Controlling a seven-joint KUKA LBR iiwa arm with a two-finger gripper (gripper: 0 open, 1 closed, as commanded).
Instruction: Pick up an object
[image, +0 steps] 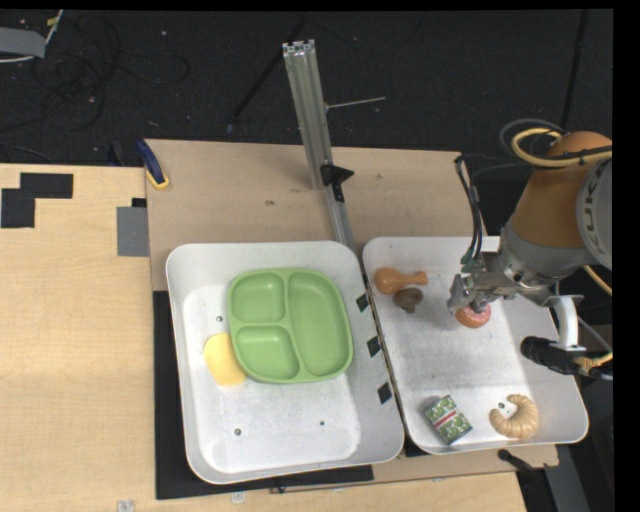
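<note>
- Two white bins sit side by side on the worktop
- Left bin: one green divided plate, one yellow piece touching its left edge
- Right bin: one drumstick, one brown lump, one green box, one croissant, one pink round thing
- The end effector is right over the pink round thing; I cannot tell its opening

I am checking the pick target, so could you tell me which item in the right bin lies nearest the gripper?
The pink round item, directly under the gripper; the others lie well apart from it.
</note>
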